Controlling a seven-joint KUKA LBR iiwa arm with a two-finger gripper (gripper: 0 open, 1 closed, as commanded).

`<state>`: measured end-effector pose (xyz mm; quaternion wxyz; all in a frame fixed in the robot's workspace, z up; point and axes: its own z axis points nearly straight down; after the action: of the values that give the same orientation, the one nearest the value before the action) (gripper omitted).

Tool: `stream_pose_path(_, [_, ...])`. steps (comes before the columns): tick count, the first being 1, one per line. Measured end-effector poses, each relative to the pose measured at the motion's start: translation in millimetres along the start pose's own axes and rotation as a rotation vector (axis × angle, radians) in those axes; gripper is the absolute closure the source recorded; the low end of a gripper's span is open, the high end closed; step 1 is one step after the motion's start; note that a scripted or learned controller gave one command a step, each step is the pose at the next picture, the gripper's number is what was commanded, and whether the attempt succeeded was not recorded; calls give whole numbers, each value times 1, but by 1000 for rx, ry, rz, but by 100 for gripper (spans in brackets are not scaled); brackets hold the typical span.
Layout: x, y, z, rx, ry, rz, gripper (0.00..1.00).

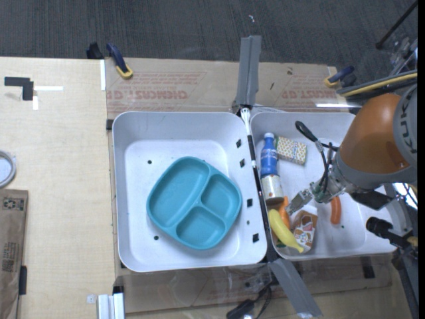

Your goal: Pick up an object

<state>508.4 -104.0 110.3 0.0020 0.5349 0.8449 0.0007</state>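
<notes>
Orange-banded arm point(373, 141) overhead; hand point(307, 198) low in right bin point(352, 241), grip state unreadable, beside one banana point(284, 230). One bottle point(268, 156). Left bin point(133, 178): one blue divided plate point(194, 203).

Yellow banana point(284, 231) (flat) in right bin point(352, 244)

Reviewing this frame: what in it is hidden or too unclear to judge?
- Hand: too small and cluttered to tell whether it is open or holding anything.
- Right bin: its right side is covered by the arm.
- Carton: print too small to read.
- Bottle: label unreadable.
</notes>
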Motion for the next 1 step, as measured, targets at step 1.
stream_pose_path(1, [-25, -2, 19, 4, 2, 110, 0])
